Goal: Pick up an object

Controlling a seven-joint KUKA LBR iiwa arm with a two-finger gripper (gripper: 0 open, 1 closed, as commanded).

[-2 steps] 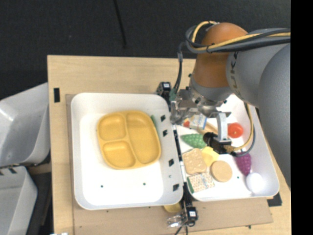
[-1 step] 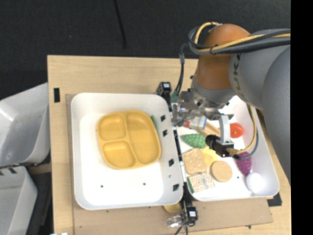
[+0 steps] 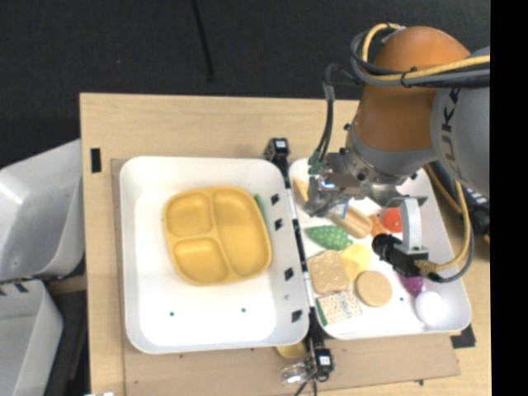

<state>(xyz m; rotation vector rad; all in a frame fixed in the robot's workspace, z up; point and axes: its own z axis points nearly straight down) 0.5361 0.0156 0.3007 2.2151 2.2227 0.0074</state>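
Note:
My gripper (image 3: pixel 322 196) hangs low over the far left part of the right bin (image 3: pixel 450 320), under the orange wrist band. Just below it lies a green knobbly piece (image 3: pixel 328 237), and a tan stick-shaped piece (image 3: pixel 356 222) lies to its right. A pale yellow item (image 3: pixel 300 190) sits at the gripper's left, partly hidden. Further toward the front lie a tan square cracker (image 3: pixel 327 271), a round tan biscuit (image 3: pixel 373 288), a yellow piece (image 3: pixel 357 256) and a patterned square (image 3: pixel 339 307). Nothing is visibly held.
The left bin (image 3: pixel 148 304) holds a yellow divided plate (image 3: pixel 218 234). A red-orange piece (image 3: pixel 391 219), a purple piece (image 3: pixel 412 285) and a white ball (image 3: pixel 430 305) lie on the right bin's right side. The arm covers the right bin's far part.

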